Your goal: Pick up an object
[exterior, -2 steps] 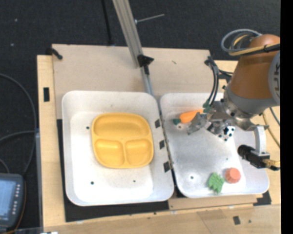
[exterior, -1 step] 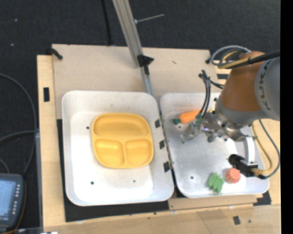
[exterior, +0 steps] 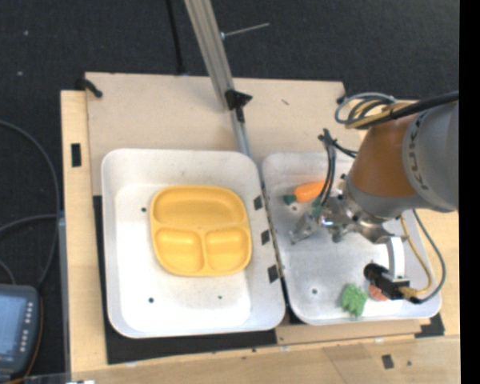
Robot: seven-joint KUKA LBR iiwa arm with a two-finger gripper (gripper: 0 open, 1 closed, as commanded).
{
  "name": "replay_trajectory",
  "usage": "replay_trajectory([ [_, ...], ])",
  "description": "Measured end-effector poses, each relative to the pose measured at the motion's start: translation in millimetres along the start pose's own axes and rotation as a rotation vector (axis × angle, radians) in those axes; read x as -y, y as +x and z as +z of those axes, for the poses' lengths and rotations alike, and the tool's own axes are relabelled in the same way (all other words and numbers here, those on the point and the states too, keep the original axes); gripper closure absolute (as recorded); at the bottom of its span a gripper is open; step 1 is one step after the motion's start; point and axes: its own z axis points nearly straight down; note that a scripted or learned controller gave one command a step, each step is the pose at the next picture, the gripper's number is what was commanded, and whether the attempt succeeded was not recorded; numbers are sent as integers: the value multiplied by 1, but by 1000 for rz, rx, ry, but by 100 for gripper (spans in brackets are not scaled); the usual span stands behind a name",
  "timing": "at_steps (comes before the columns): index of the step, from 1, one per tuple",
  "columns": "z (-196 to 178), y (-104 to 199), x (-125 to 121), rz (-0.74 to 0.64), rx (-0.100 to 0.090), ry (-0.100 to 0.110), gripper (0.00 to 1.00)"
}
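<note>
My gripper (exterior: pixel 309 224) hangs low over the upper left part of the right bin (exterior: pixel 328 294), with the grey and orange arm reaching in from the right. An orange rounded object (exterior: pixel 308 190) lies just behind the gripper, near the bin's back wall. A small dark green piece (exterior: pixel 289 201) sits to its left. A bright green knobbly object (exterior: pixel 353 300) rests near the bin's front edge, well apart from the gripper. Nothing shows between the gripper and the bin floor.
The left bin (exterior: pixel 128 294) holds a yellow divided plate (exterior: pixel 200 230) at its middle. A slanted metal rail (exterior: pixel 216 50) rises behind the bins. A small red bit (exterior: pixel 376 294) lies next to the green object.
</note>
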Motion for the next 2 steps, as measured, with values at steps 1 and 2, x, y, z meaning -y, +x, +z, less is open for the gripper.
replay_trajectory([
  [1,-14,-1,-2,5,-1,-8,100],
  [2,-71,-3,5,2,0,-12,100],
])
